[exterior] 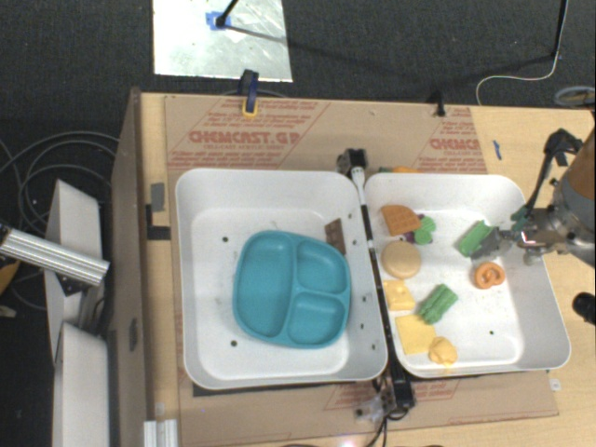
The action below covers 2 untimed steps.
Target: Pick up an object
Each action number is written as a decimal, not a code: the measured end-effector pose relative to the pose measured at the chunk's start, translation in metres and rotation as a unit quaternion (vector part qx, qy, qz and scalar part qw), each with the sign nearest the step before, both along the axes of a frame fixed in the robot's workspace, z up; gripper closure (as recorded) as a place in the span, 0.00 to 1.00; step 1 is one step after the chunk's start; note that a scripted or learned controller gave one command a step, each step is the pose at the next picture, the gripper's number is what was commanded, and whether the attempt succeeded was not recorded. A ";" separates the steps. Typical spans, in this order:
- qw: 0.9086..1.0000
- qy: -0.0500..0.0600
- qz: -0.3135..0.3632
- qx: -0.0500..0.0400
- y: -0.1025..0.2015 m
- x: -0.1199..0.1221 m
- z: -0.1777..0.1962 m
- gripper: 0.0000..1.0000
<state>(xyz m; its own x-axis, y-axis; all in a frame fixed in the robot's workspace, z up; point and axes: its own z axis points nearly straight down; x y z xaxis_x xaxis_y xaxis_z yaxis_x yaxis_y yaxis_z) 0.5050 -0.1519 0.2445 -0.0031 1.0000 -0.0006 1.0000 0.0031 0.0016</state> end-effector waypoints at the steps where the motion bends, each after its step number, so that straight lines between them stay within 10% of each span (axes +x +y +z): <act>1: 1.000 0.000 -0.001 0.000 -0.003 0.034 -0.166 0.00; 2: 1.000 -0.003 -0.004 -0.005 0.034 -0.019 -0.158 0.00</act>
<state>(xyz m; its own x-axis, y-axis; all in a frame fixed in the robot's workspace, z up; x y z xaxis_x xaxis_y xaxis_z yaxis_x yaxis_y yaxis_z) 0.4857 -0.1174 0.0862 0.0057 0.9999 -0.0107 1.0000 -0.0056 0.0074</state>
